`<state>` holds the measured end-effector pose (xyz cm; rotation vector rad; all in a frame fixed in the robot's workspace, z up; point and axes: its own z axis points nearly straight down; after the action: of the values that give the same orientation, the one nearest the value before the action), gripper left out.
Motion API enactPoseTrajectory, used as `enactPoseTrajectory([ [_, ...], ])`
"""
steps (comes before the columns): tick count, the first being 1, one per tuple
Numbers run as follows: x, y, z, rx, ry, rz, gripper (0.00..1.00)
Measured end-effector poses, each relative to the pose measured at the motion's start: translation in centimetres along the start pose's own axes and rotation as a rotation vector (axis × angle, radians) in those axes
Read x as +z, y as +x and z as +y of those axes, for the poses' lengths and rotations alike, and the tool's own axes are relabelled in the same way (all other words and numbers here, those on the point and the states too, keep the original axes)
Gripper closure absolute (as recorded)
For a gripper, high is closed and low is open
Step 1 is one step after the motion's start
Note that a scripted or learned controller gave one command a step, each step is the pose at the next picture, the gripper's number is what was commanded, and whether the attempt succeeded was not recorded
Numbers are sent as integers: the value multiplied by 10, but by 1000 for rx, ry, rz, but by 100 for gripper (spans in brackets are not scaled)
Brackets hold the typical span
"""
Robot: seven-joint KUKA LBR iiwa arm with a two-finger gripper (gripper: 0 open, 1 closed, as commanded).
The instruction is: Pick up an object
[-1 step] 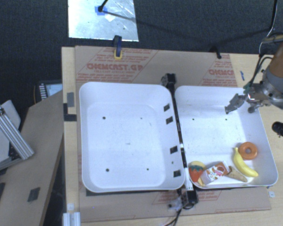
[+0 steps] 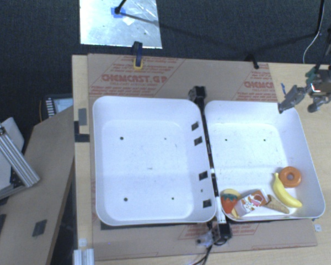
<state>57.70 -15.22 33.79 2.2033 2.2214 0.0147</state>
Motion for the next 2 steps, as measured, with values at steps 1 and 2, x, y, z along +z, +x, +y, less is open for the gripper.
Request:
enactPoseTrajectory([
  [1,-90,50,-59,-1,3,3,0],
  [2,-207,105,-87,-3,-1,3,0],
])
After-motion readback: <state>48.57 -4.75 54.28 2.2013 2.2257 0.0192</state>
